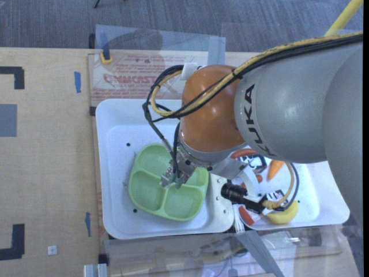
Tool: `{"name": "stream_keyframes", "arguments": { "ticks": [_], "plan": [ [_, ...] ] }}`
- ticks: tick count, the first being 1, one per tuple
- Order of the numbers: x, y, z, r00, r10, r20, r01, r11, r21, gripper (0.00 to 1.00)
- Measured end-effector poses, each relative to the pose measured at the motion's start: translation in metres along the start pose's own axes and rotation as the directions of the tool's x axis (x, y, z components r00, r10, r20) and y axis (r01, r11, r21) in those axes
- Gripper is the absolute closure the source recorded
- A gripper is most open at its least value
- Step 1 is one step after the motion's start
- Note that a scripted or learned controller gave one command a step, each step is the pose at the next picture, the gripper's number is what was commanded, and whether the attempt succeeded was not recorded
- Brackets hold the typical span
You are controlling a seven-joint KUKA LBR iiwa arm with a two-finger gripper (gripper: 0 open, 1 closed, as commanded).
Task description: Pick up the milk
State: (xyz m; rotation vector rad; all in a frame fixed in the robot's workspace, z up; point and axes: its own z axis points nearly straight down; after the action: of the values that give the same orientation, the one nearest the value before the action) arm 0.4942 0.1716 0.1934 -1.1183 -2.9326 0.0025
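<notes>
Milk carton (253,165) right of end effector (174,179)

Bright, even light from above, with soft shadows.

The white bins (109,154) look clean and bright, and the arm (300,91) drops a soft grey shadow on the left bin's back part. Its grey shell has a pale shine, and the orange band (210,111) glows a little on top. The clear plastic at the bench's (46,154) near edge looks hazy. The close-up arm looks a bit soft.
</notes>
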Motion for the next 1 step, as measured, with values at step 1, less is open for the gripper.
{"name": "stream_keyframes", "arguments": {
  "ticks": [1],
  "plan": [
    [0.0225, 0.0139, -0.0826, 0.856, -0.518, 0.006, 0.518, 0.856, -0.004, 1.0]
  ]
}}
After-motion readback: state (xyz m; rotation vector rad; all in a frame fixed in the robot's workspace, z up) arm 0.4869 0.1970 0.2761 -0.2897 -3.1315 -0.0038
